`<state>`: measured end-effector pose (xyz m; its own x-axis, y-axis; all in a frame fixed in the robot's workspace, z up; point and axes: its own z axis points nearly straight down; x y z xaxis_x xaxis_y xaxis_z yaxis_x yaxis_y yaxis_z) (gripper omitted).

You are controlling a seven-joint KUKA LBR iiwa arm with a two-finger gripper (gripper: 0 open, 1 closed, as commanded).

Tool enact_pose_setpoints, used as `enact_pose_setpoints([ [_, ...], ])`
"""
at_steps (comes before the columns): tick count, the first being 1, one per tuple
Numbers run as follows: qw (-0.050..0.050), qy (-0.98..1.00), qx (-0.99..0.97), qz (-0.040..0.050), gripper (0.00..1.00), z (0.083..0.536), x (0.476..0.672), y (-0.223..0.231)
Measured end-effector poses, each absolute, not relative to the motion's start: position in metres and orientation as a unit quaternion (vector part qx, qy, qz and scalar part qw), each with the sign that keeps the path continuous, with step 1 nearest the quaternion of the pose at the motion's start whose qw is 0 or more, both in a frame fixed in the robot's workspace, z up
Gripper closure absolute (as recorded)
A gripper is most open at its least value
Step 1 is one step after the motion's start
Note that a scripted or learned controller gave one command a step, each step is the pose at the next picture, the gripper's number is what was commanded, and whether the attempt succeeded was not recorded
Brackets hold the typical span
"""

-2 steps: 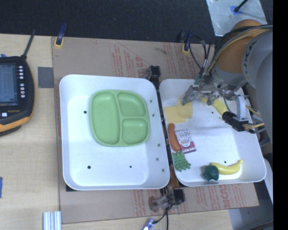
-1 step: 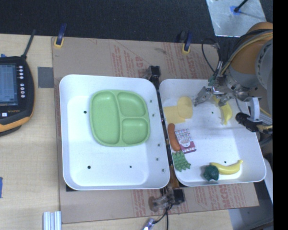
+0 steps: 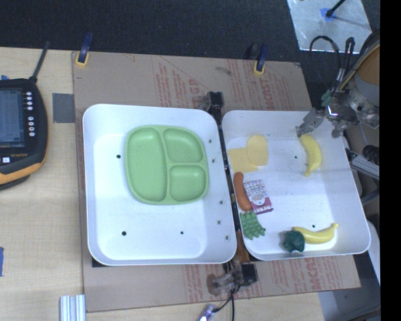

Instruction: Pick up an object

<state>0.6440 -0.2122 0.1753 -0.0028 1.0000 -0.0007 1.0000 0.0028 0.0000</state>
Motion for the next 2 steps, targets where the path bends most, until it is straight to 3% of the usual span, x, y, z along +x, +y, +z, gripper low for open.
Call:
enact_pose_setpoints([
  [1,-0.002,0.709,0.705,-0.0019,0.00,0.100,0.568,-0.199],
  [2,-0.001,0.708,0.706,-0.0006,0.00,0.092,0.635,-0.212],
])
